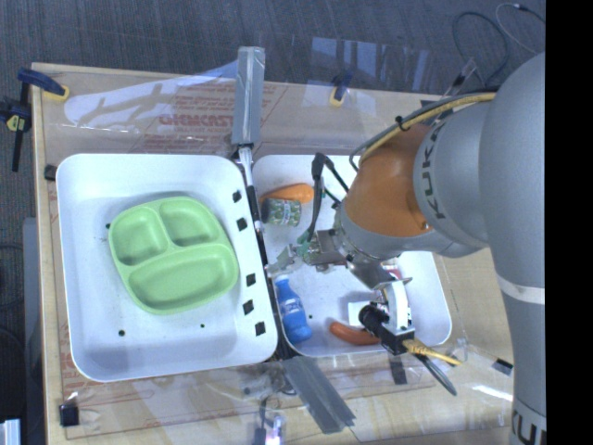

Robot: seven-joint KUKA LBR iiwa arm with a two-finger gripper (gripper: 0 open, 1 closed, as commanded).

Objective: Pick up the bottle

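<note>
Gripper (pixel 295 256) hangs low in the right bin (pixel 435 290), at about twelve o'clock from the blue bottle (pixel 293 311) — its state we cannot tell. We should descend straddling the bottle's width. It lies flat by the divider, long axis running twelve-to-six, slightly tilted.

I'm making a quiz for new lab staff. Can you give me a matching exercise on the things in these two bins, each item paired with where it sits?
Items:
1. green divided plate
2. blue bottle
3. orange carrot-like piece

Places:
A. right bin, far end
B. left bin, middle
C. right bin, near end, beside the divider

Pairs: 1-B, 2-C, 3-A
</note>
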